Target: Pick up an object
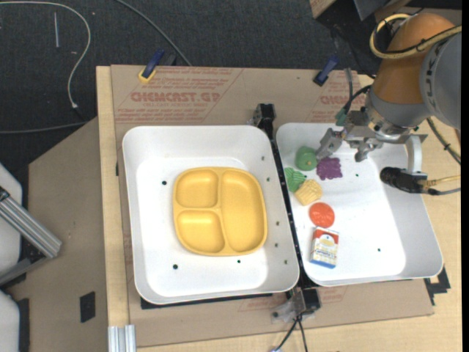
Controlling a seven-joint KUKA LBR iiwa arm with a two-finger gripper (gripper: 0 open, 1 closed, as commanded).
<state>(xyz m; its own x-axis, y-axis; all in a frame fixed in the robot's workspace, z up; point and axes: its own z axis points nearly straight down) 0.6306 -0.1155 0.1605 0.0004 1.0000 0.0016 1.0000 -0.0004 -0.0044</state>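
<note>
Gripper (344,145) hangs spread wide, nothing in it, just above the grapes (330,169), so your pick hasn't happened yet; you've got the descent, squeeze and lift left.

Two bins sat side by side on the tabletop (110,196). The left bin (146,160) held a divided plate (220,211) near its middle. In the right bin (410,233), the toys clustered along the left wall: a round fruit (306,158) and a grape bunch (330,169) farthest back, a leafy piece (294,178) and a corn cob (308,191) before them, then a tomato (322,214), and nearest, a small carton (325,247). The gripper (346,147) hung over the back of that bin.
</note>
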